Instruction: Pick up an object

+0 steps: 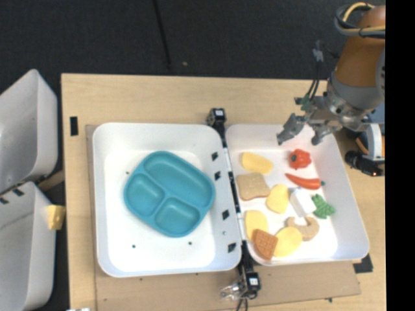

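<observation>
We have not picked up anything yet, so the whole job is still ahead of us. Our gripper [305, 129] hangs over the far end of the right bin [347, 193], spread wide with nothing between its two fingers.

Far off to the gripper's left, the blue plate [169, 194] sits in the left bin [104, 173]. Nearer, down and to the left, lie a yellow piece [257, 162] and a slice of bread [252, 186]. Just below the gripper sits the red tomato [299, 158], close but not touching. Under that lies the red chili [303, 181], and further down the green broccoli [322, 206]. We think the tomato is the easiest toy to reach.
</observation>
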Robot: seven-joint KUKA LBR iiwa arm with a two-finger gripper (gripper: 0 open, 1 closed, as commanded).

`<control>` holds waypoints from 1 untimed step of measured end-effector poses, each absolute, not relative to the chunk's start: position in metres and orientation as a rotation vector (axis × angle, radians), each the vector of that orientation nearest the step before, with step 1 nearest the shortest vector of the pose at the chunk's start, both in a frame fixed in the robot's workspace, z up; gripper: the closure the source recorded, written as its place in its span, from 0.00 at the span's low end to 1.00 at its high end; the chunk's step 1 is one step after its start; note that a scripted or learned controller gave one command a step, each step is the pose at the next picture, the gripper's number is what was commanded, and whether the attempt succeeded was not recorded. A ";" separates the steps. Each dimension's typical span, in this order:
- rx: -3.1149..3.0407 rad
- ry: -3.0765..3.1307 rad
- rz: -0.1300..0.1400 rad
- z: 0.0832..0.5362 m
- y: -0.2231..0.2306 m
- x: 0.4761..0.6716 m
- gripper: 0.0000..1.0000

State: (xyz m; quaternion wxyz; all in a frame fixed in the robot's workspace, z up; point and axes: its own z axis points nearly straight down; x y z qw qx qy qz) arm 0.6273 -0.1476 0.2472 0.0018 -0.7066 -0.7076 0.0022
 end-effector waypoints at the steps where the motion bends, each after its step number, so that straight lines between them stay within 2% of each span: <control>1: -2.207 -2.230 0.002 0.220 -0.051 0.691 0.00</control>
